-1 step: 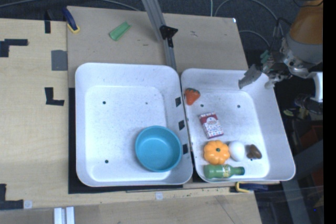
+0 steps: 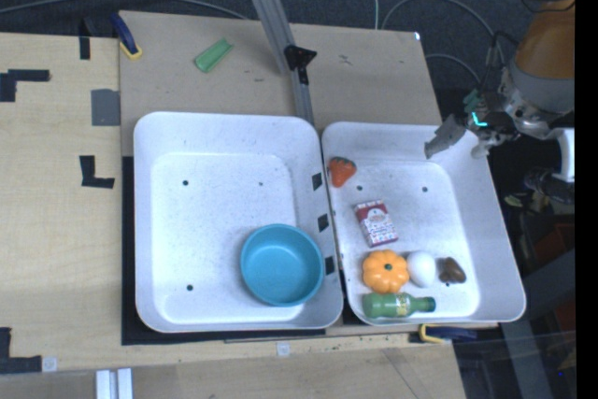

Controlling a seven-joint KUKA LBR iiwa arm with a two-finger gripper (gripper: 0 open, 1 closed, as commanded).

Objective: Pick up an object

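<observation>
1. Two shallow white plastic bins sit side by side on a wooden bench, each with rounded corners and a faintly speckled floor.
2. The left bin (image 2: 168,135) holds one thing: a round blue bowl (image 2: 281,263), smooth and matte, standing upright near the bin's front right corner.
3. The right bin (image 2: 486,201) holds six small objects. A small orange-red fruit shape with a green top (image 2: 343,170) lies at the back left.
4. A flat red and white carton (image 2: 376,223) lies in the middle, its long axis running front to back.
5. Along the front: a ribbed orange pumpkin (image 2: 385,270), a smooth white egg-like ball (image 2: 422,269) touching it, and a lumpy brown piece (image 2: 451,270) just beside that.
6. A green bottle (image 2: 398,304) lies on its side against the front wall, neck pointing right.
7. The grey gripper (image 2: 447,139) hangs over the right bin's back right corner, carrying nothing; whether its fingers are spread or closed cannot be told.
8. A green block (image 2: 213,55) rests on the bench behind the bins.
</observation>
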